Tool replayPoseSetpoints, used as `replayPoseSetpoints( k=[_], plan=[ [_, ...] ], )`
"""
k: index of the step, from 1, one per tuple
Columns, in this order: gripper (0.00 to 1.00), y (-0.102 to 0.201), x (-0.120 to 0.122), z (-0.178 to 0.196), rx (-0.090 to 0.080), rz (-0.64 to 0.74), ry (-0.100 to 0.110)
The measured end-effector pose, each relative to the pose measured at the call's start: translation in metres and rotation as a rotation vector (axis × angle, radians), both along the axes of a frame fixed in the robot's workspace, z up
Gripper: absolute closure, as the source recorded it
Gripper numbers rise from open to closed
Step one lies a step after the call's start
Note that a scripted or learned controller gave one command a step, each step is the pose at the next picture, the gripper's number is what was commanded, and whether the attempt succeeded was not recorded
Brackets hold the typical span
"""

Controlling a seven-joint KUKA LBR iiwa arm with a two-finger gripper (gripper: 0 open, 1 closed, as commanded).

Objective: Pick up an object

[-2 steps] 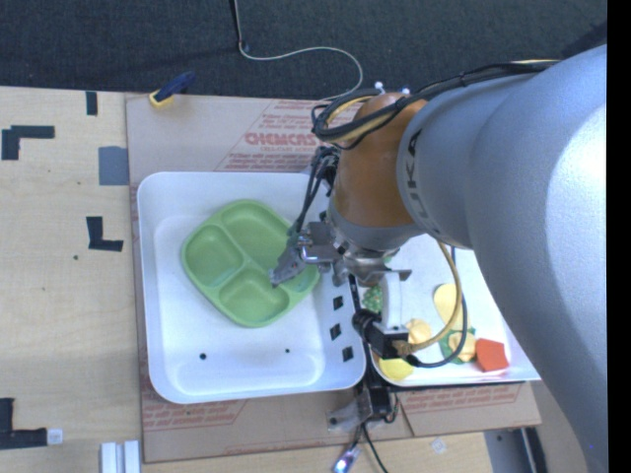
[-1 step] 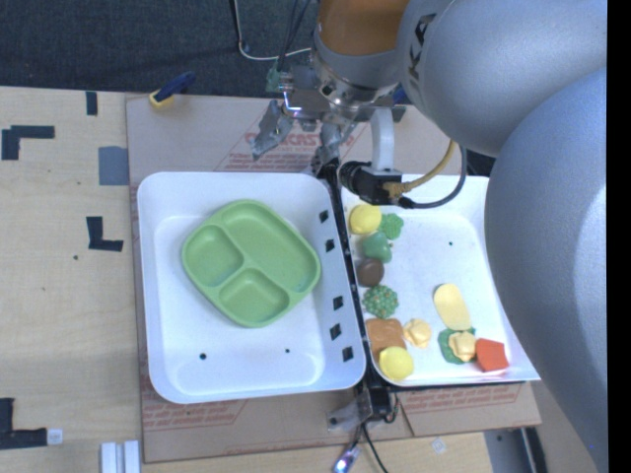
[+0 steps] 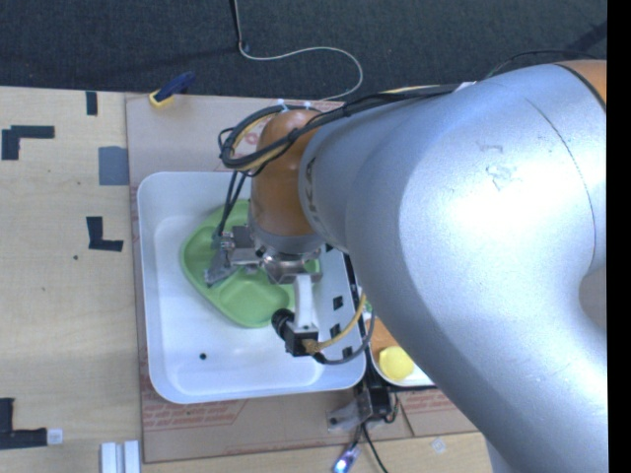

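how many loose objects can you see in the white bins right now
2. A green dish-shaped object lies in the left bin, under the arm's wrist. A yellow object peeks out in the right bin, by the divider. The arm covers most of that bin, so more may be hidden.

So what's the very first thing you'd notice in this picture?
The huge grey arm fills the right side, with its orange band bending down over the left white bin. Under it lies a bright green dish in that bin. A small yellow thing peeks out at the arm's lower edge.
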State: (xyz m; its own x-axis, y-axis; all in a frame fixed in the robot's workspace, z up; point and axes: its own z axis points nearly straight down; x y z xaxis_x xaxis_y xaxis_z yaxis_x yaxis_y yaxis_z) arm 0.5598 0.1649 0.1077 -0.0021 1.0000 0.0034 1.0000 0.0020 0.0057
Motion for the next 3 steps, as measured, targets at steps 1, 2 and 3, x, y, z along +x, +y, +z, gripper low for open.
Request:
replayPoseSetpoints(
  k=[1, 2, 3],
  plan=[
    [0.0, 0.003, -0.067, 0.116, -0.002, 0.002, 0.006],
    [1.0, 0.002, -0.067, 0.115, -0.009, 0.001, 0.02],
    [1.0, -0.007, -0.034, 0.294, -0.002, 0.0, -0.007]
  ],
)
